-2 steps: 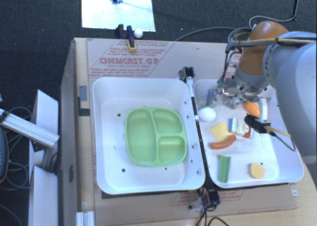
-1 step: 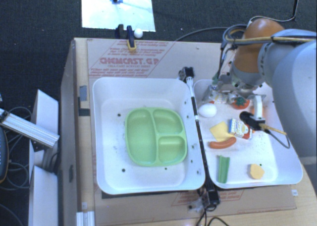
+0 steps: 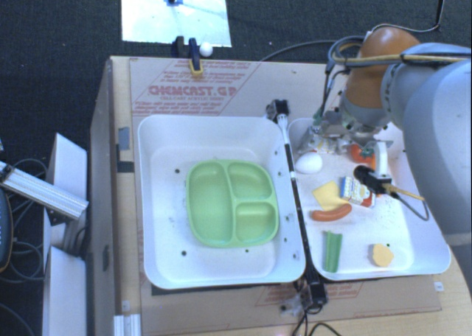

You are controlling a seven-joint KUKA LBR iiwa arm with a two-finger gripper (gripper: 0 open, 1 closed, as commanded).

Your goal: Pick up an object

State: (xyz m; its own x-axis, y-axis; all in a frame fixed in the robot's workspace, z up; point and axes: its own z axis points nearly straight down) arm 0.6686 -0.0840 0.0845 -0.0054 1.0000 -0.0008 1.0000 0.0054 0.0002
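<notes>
First, note the grey arm with its orange band [image 3: 428, 99]: it enters from the right and covers the far right corner of the right-hand shallow white bin [image 3: 413, 239]. The left-hand shallow white bin [image 3: 158, 180] lies alongside, their inner rims touching. In it a pale green divided plastic plate [image 3: 232, 202] lies flat near the centre. Both bins rest on a brown printed cardboard sheet [image 3: 199, 91].

You will find the small items in the right-hand bin:

- a red sausage-shaped piece [image 3: 331, 214], lying crosswise near the middle;
- a green stick [image 3: 332, 250], near the front rim;
- a yellow wedge [image 3: 327, 194], just behind the sausage-shaped piece;
- a white egg-shaped object [image 3: 308, 163], close to the bin's left wall;
- a small printed packet [image 3: 355, 191], just right of the wedge;
- an orange-yellow flat piece [image 3: 381, 255], alone near the front right;
- a red-orange rounded piece [image 3: 361, 153], partly hidden under the wrist.

The gripper [image 3: 333, 139] is low at the far end of this bin. The egg-shaped object lies just in front of it and to its left, apart from it. The red-orange piece lies just to its right. You cannot tell how far the gripper is open, and nothing can be seen held in it.
</notes>
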